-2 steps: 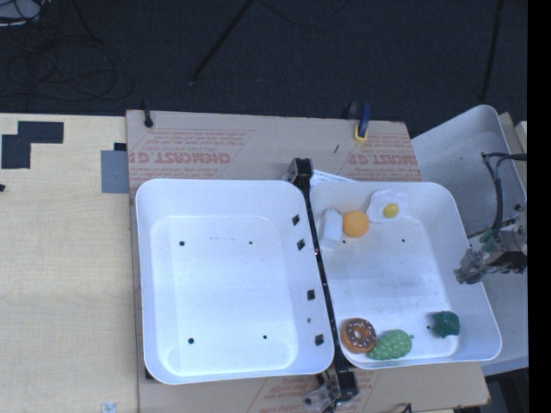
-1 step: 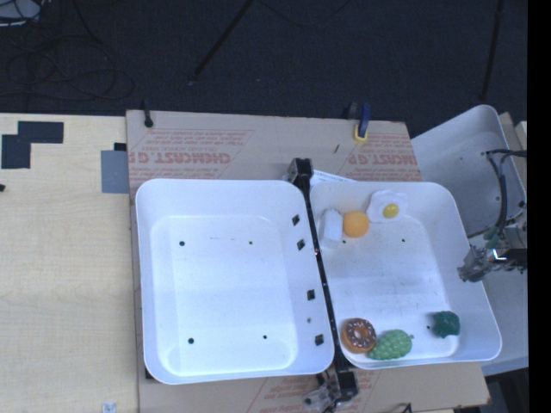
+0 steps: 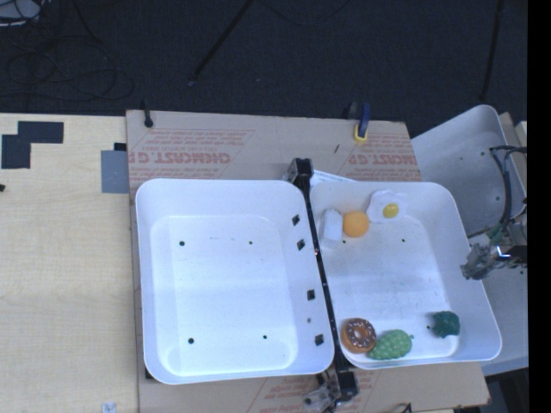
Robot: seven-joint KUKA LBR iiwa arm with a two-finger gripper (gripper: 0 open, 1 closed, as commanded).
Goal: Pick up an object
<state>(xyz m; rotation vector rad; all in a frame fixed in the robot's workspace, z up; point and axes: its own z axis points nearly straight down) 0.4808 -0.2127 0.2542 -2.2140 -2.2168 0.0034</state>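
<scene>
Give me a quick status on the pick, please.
Gripper at right bin's right rim, holding nothing. Orange ball, donut, grapes untouched. Nothing in the way.

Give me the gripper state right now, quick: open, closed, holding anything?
Gripper: cannot be told. It sits at the right bin's right edge, too small and blurred to read, with nothing visibly in it.
</scene>
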